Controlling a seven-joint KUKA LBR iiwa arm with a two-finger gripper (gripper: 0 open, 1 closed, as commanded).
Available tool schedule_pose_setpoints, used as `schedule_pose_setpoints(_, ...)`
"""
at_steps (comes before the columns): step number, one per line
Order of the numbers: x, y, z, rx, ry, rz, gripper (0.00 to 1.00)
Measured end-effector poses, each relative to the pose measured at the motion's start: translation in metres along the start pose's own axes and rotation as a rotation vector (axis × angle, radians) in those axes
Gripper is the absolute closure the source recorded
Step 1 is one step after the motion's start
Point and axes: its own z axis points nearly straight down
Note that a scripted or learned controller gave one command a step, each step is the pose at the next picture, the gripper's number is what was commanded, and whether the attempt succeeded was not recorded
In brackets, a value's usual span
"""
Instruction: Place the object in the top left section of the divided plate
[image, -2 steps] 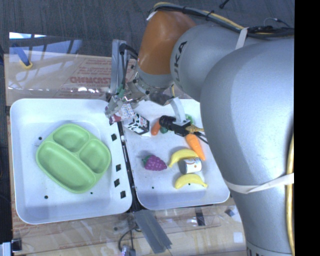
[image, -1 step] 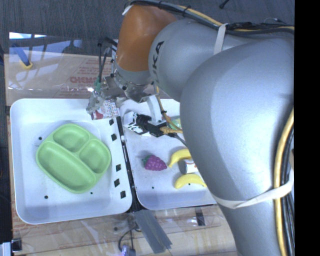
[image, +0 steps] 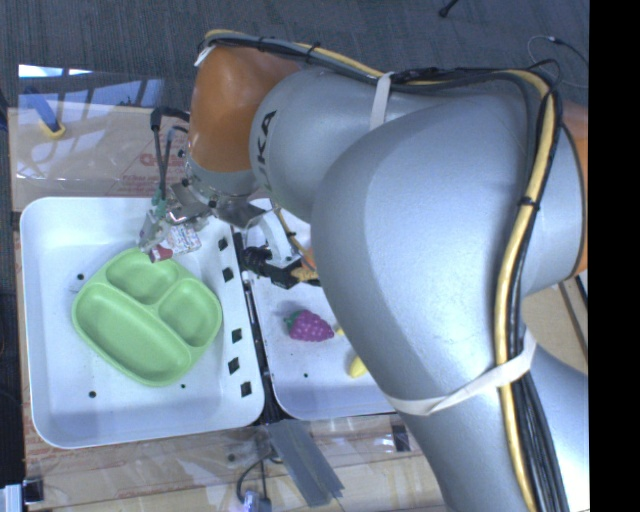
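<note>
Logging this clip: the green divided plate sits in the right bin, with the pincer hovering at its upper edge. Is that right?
Not quite. The camera view shows the green divided plate in the left bin, not the right one. The rest holds: the pincer hovers at the plate's upper edge.

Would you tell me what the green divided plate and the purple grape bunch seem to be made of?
The divided plate looks like moulded plastic: uniform pale green, smooth, soft sheen, rounded ridges. The grape bunch is probably a plastic or rubber toy: evenly coloured magenta bumps with a green tip, though it is small.
</note>
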Motion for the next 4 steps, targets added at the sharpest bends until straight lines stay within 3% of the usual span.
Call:
schedule_pose_setpoints(1, 0.000, 0.000, 0.000, -0.001, 0.000, 0.000, 0.00)
schedule_pose_setpoints(2, 0.000, 0.001, -0.011, -0.001, 0.000, -0.002, 1.00)
schedule_pose_setpoints(3, -0.114, -0.063, -0.141, -0.007, -0.001, 0.121, 1.00)
schedule_pose_setpoints(4, -0.133, -0.055, -0.214, -0.008, -0.002, 0.099, 1.00)
